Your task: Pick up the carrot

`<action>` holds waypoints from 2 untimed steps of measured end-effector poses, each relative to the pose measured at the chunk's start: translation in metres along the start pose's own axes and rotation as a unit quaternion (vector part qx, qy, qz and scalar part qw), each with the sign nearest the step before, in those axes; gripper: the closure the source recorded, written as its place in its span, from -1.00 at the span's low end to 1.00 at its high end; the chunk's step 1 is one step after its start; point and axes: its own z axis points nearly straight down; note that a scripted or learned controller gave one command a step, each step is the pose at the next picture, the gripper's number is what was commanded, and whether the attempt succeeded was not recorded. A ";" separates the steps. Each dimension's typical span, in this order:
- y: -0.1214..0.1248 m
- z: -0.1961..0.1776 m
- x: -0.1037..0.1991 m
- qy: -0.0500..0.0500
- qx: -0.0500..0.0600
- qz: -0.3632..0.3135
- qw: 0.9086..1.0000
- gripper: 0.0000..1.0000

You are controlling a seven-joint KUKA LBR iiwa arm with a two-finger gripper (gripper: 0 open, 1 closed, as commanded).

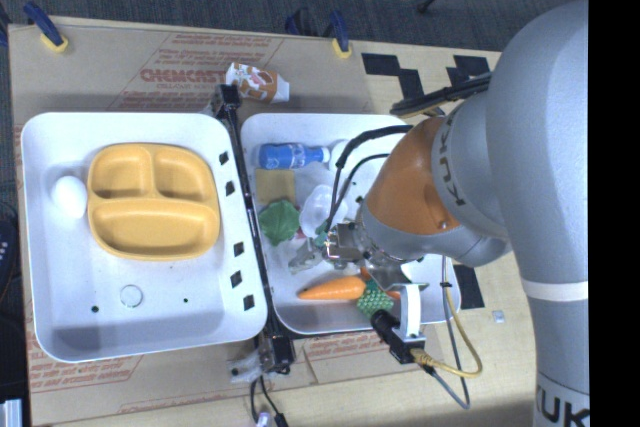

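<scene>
From the camera view, my gripper (345, 250) hung low in the right bin (300, 127), its tip hidden under my wrist, so I could not tell what, if anything, it had hold of. The carrot (333, 290) lay just toward that bin's near wall from it, long axis running left to right, its green top (376, 299) pointing right beneath my arm.

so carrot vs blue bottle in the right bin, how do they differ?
The carrot is orange and tapered; the blue bottle is blue with a pale cap end. The carrot lies near the bin's front edge beside the arm; the blue bottle lies at the back. Both lie on their sides, roughly left to right.
</scene>
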 end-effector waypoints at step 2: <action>0.050 0.017 0.012 0.001 0.000 0.003 1.000 -1.00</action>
